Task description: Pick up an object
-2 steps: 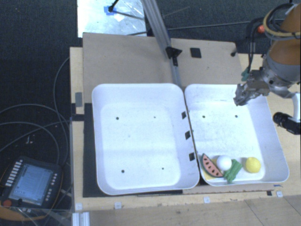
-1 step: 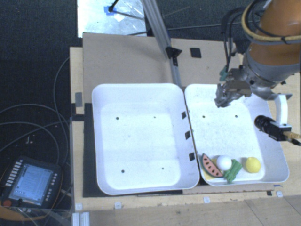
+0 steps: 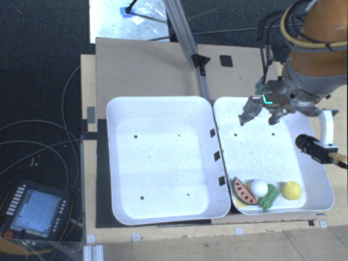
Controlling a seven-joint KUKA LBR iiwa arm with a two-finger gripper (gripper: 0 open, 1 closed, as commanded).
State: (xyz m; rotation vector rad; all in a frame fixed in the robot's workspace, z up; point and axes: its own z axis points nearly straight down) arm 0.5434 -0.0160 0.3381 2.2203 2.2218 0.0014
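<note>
The bench (image 3: 163,69) carries two shallow white bins side by side, and the left bin (image 3: 163,156) has only bare floor showing while the right bin (image 3: 272,156) holds every candidate for the pick. The grey arm with its orange band (image 3: 321,15) reaches in from the right and hangs over the far half of the right bin, with the gripper (image 3: 262,116) poised above bare white floor near the bin's far edge. Its two dark fingers stand apart, with a clear gap between them and nothing in that gap, so it carries nothing at this moment. The objects lie in a tight row along the near wall of the right bin, well apart from the gripper and toward the camera from it: a watermelon slice toy (image 3: 243,192) at the left end, a white ball (image 3: 259,188) touching or just beside it, a green vegetable toy (image 3: 269,198) tilted with its long axis running slantwise toward the near wall, and a yellow lemon toy (image 3: 292,190) a little apart at the right end. The coming move, as I judge it, turns on travelling along the bin toward the near wall before descending; the lemon, standing clear of the others, looks the easiest target, whereas the crowded three would leave the fingers little room.
</note>
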